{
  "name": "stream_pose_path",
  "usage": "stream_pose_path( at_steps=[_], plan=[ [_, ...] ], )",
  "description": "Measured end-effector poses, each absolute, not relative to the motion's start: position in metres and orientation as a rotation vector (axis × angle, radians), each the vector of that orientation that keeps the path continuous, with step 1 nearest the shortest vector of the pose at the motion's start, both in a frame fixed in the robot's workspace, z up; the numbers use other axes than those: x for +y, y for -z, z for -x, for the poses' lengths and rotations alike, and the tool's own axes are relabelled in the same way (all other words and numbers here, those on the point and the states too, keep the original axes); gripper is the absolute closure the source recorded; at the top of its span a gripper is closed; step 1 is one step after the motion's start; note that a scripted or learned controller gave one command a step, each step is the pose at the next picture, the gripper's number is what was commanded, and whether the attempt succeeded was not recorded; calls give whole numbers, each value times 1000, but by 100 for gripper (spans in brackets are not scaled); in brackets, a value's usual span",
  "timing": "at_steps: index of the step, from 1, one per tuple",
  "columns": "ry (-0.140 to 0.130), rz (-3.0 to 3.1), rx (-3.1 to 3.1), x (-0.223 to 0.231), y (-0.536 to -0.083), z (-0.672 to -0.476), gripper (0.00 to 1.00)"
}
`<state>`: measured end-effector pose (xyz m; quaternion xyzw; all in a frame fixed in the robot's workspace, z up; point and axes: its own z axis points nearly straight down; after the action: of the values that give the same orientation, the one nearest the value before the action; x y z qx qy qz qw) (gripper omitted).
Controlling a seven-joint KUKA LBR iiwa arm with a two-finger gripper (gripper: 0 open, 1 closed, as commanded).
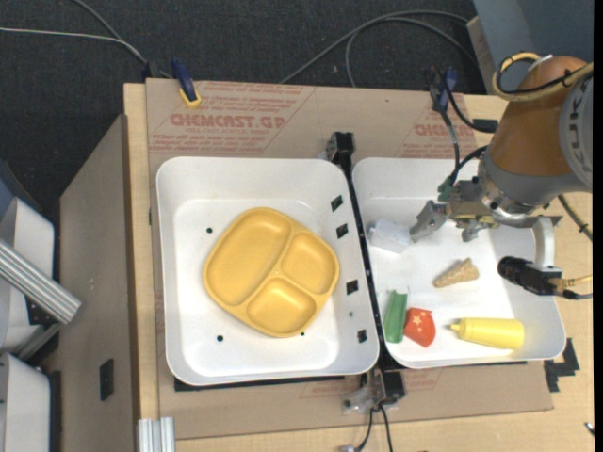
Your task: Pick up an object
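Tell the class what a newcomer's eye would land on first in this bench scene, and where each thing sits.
The big yellow divided plate stands out first, lying alone in the left bin. Next comes the grey and orange arm reaching in from the right over the right bin, its gripper above the bin floor. Near that bin's front edge lie a yellow bottle, a red piece and a green piece.

Brown cardboard sheet (236,111) with red print covers the desk (94,215) under both bins. Blue clamp (185,83) at 11 o'clock, another clamp (443,88) at 1 o'clock. Black cables (75,22) run over dark carpet (283,8) at 12. Metal rail (33,281) at 9.
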<state>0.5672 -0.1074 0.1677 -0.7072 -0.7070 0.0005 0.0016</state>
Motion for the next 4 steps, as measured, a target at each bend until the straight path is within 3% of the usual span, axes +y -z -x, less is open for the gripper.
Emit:
stream_pose_path(
  at_steps=[1, 2, 3, 4],
  plan=[
    [-4, 2218, -2217, -111, -108, -573, 0],
    [-3, 2219, -2218, -111, -84, -573, 0],
    [1, 2220, -2219, -110, -96, -574, 100],
    [4, 2224, -2224, -116, -158, -573, 100]
  ],
)
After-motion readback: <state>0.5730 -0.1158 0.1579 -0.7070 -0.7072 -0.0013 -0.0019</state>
